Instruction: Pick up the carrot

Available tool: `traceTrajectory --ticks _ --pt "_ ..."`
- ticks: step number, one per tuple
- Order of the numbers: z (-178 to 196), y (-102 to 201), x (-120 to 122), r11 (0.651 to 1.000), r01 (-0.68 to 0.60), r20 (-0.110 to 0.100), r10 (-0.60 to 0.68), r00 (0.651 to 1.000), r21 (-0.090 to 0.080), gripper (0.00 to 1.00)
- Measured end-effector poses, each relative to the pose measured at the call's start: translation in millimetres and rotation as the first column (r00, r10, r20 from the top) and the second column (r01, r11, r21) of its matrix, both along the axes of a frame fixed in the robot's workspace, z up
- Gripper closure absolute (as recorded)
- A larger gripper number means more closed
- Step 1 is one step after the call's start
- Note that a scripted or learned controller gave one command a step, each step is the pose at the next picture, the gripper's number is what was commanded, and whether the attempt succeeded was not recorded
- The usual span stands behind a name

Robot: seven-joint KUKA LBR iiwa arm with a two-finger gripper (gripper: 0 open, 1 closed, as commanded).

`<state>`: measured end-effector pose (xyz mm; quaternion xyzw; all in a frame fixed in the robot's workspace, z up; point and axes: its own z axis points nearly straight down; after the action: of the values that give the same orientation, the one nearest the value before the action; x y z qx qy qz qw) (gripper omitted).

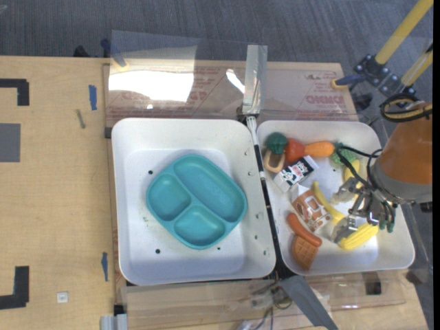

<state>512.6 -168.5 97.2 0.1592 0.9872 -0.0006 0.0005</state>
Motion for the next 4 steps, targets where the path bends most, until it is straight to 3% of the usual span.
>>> traceTrajectory --ticks 1,2,3,4 --pt "-10 -58 -33 0.999 -0.048 0.002 0.048 0.999 -0.001 0.00" --pt "5 -30 45 0.998 -0.060 0.007 0.060 0.998 0.001 0.00" --pt "-10 -2 99 0.986 -0.166 0.008 0.166 0.986 -0.001 0.00" --pt "-12 16 129 0.998 0.057 -0.042 -0.057 0.997 0.000 0.00"
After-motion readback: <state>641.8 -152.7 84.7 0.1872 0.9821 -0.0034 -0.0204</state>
